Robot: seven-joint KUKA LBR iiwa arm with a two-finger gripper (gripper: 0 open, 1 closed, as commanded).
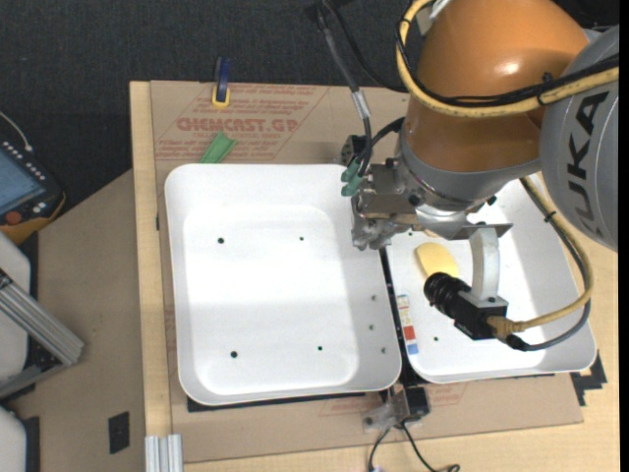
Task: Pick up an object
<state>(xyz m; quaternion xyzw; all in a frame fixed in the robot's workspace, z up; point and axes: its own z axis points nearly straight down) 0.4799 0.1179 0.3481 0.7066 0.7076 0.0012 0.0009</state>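
Note:
A pale yellow object (435, 260) lies in the right bin (550, 352), near that bin's left wall. My gripper (374, 226) hangs over the divide between the two bins, just left of and above the yellow object. The big orange wrist band and grey arm cover most of the right bin, and they hide the gripper's lower end from the camera. I cannot see anything held.
The left bin (197, 293) sits beside the right one on a cardboard sheet (256, 116). A green clip (216, 148) and a blue clamp (222, 82) are on the cardboard behind the left bin. A narrow label strip (408, 327) with red and blue marks runs between the bins.

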